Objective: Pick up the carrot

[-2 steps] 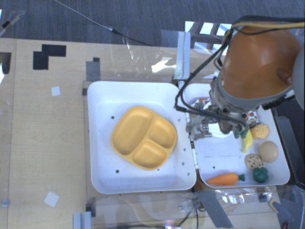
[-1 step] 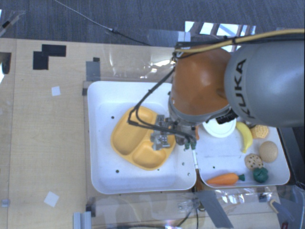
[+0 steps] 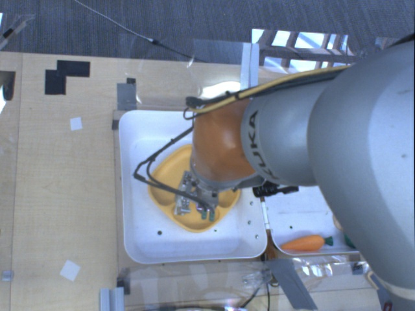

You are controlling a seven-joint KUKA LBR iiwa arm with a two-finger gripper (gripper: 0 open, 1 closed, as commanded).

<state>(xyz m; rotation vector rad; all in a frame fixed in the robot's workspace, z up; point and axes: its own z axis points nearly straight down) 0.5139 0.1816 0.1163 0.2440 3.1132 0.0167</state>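
**Arm over the left bin, carrot lying in the right bin**

Starting at the left, you are looking at bare bench [image 3: 58,193] with a few black and pale markers on it. Next comes the left bin [image 3: 139,173], and a yellow dish [image 3: 163,173] is sitting in it, its near half covered by the arm. The gripper [image 3: 194,206] is hanging directly over that dish, pointing down at its middle. From this angle you cannot tell how far apart the gripper is standing, and you are not seeing anything held in it. A black cable [image 3: 159,157] is looping from the wrist out over the dish and back.

The arm [image 3: 324,135] itself is reaching in from the right, its orange band [image 3: 217,144] sitting just above the wrist and its grey body covering much of the right bin [image 3: 285,245].

The carrot [image 3: 303,243] is lying on its side near the front edge of the right bin, well apart from the gripper, with its green tip pointing right.
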